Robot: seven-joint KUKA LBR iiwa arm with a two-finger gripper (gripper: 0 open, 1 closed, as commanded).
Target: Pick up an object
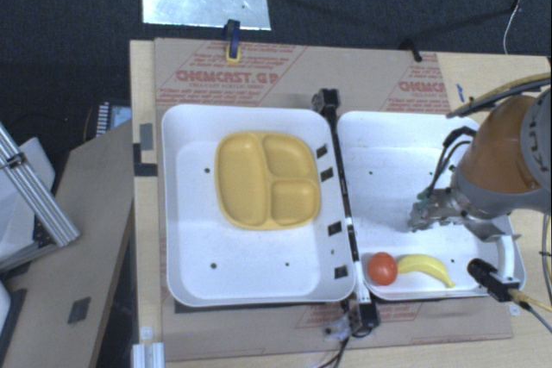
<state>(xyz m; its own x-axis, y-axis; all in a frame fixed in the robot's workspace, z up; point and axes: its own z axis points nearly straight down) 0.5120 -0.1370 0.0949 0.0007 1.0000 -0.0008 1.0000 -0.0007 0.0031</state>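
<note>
1. Camera view, the arm: the grey arm with its orange band reaches in over the right-hand bin. The tool hangs low above the bin floor near mid-bin. Whether it is wide or narrow cannot be told; it is small and seen from above. Nothing is seen held in it.
2. Camera view, task's things: a banana lies just below the tool, toward the bin's near wall, and a tomato sits below and to the tool's left, at the banana's end, touching or nearly so. Both rest against the near edge, probably because loose items settle at the wall.
3. Camera view, elsewhere: a yellow divided tray lies well to the tool's left, in the left-hand bin. It lies flat, compartments up. Both bins sit on a table covered with printed board.
4. Judgement: the tool stands over bare bin floor, short of the fruit, so the pick looks not yet made. The banana is the nearer candidate. Its closeness to the wall may crowd the grasp.
</note>
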